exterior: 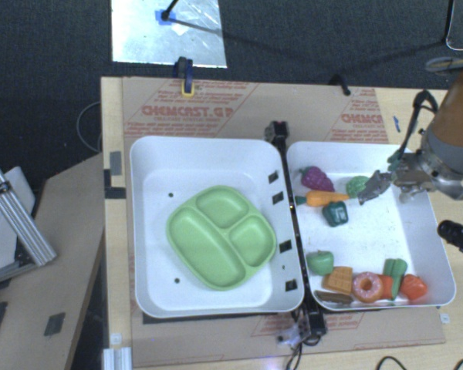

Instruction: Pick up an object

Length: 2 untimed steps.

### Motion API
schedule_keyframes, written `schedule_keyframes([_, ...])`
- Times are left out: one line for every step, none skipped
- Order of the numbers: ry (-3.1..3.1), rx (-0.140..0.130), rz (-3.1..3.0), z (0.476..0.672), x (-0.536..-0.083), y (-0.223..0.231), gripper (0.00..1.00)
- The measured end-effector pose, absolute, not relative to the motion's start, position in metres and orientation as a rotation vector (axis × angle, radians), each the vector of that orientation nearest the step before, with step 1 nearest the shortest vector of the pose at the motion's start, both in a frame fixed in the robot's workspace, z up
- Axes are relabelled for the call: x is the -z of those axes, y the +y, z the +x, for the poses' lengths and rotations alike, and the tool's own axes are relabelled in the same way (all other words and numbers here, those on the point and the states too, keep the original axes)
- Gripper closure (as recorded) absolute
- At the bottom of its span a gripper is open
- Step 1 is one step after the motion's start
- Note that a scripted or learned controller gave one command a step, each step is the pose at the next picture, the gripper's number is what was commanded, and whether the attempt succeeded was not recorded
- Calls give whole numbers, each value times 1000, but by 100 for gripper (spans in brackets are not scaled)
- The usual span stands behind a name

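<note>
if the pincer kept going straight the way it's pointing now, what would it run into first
The pincer points left and slightly down in the picture, toward the green toy right beside its tip. That would likely come first, then the dark teal block and the carrot. Its height over them is unclear.

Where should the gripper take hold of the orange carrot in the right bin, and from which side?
Probably across the middle of the carrot, coming straight down from above. It lies flat and long, running left to right, so its narrow width suits a pinch. The purple grapes sit close behind it and the dark green can close in front, so the clearance looks tight.
</note>
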<state>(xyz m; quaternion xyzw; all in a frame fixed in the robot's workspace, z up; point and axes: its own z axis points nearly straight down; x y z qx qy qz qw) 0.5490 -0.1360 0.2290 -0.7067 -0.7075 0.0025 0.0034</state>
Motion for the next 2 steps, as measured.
schedule_keyframes([-2226, 1, -2219, 551, -234, -136, 0])
schedule_keyframes([-2220, -3, -2219, 548, -174, -142, 0])
